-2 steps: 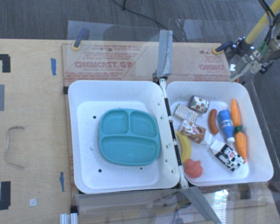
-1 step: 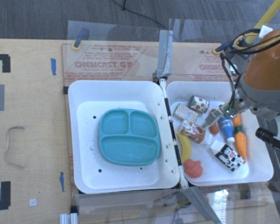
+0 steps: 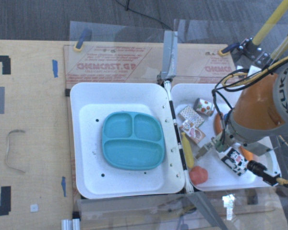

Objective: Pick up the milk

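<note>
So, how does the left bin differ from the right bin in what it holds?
The left bin holds a single blue divided plate, lying flat; the right bin holds several small items, among them a cow-patterned milk carton and a red ball. The arm reaches over the right bin, not the left bin. Both are shallow and white.

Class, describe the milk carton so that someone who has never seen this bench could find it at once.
Start at the right-hand white bin, under the grey and orange arm. Near that bin's front right, just below the arm, lies the milk carton. Its white faces with black cow patches set it apart from the red ball and the patterned boxes.
</note>
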You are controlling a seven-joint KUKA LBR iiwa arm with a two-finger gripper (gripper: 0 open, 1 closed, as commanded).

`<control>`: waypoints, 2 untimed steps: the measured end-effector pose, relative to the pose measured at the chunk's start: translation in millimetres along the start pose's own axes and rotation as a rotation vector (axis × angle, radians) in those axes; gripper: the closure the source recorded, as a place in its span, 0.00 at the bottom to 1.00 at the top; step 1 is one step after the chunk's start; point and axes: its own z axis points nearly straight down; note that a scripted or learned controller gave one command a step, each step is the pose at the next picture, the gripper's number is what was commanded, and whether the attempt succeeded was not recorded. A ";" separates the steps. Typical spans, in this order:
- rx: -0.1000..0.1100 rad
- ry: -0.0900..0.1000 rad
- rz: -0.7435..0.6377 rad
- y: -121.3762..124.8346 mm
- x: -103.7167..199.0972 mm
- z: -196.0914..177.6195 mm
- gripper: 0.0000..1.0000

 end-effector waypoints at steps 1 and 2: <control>-0.006 -0.001 0.082 -64.4 -62.6 5.1 0.00; -0.012 -0.010 0.088 -64.3 -66.6 -6.1 1.00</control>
